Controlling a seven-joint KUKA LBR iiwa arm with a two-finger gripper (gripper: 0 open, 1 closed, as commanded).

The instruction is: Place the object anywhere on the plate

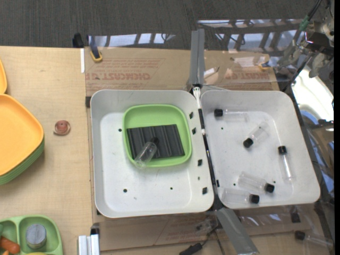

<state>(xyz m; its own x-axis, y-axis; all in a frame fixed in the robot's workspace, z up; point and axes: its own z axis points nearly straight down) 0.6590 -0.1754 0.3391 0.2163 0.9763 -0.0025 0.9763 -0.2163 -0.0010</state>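
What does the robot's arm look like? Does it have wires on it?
At the upper right edge sits a pale, smooth, rounded part that may belong to the arm, though it is too cut off to be sure. Above it, thin dark cables and one green cable run among small metal pieces. I can't make out any markings there.

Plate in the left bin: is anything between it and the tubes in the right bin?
Only the two bins' raised rims, meeting between the green plate and the tubes. One clear tube already lies on the plate.
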